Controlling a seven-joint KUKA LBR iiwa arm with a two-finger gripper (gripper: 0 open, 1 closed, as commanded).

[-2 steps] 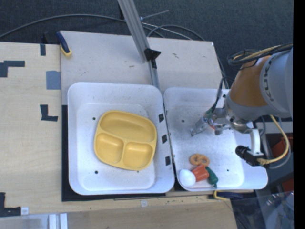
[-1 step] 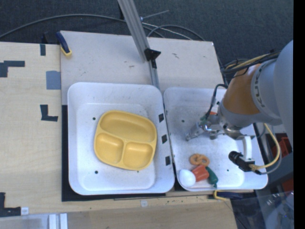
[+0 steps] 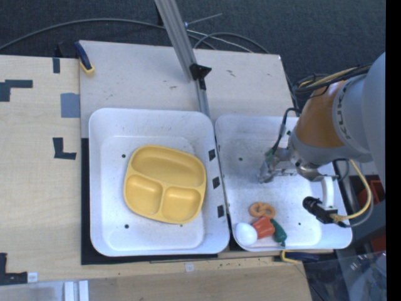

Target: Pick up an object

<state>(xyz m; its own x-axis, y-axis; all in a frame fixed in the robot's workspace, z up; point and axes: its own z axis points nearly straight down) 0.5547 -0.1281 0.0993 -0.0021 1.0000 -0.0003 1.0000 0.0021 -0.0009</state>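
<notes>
One fixed overhead camera, slanted down, both bins (image 3: pixel 94 168) in frame, arm (image 3: pixel 332 121) entering right

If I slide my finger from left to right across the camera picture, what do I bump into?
Yellow clamp → yellow divided plate → white egg → tool → orange band.

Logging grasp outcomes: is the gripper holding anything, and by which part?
Nothing is held: the gripper hangs over bare floor of the right bin, apart from the toys.

My counter (image 3: pixel 37 187) carries two white bins side by side, the left bin (image 3: pixel 100 187) touching the right bin (image 3: pixel 247 133).
</notes>
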